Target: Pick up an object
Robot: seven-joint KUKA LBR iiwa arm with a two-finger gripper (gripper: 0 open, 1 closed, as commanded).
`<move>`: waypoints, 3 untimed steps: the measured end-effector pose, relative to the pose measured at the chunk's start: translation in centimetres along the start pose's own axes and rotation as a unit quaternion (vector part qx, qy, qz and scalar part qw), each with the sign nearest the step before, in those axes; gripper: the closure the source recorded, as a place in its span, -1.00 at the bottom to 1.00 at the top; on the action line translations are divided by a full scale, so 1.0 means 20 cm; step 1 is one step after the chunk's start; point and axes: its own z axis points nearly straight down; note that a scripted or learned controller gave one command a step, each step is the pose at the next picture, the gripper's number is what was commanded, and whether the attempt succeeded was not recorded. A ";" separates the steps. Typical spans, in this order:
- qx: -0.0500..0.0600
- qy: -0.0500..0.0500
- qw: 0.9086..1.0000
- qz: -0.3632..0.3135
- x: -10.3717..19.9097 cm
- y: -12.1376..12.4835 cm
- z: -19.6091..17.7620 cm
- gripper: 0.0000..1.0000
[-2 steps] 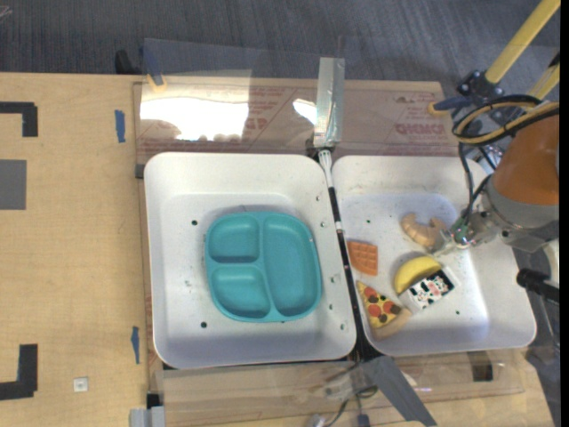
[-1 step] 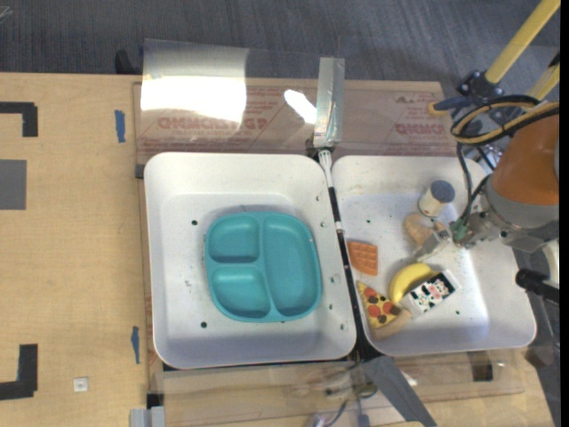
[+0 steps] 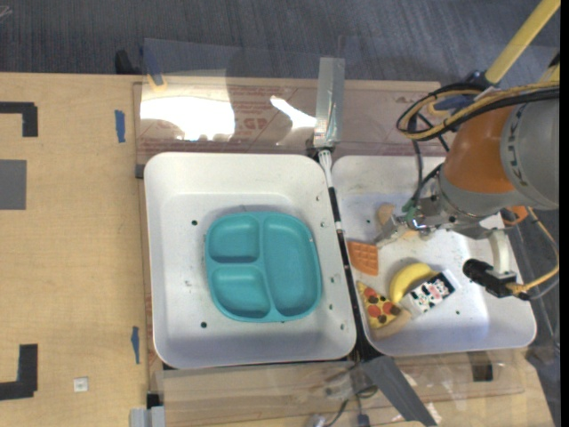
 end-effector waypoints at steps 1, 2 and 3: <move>-0.003 -0.001 1.000 0.001 -0.01 0.01 -0.05 1.00; -0.002 -0.001 1.000 0.001 -0.01 0.01 -0.05 -1.00; 0.001 0.000 0.997 -0.075 0.06 0.30 0.01 -1.00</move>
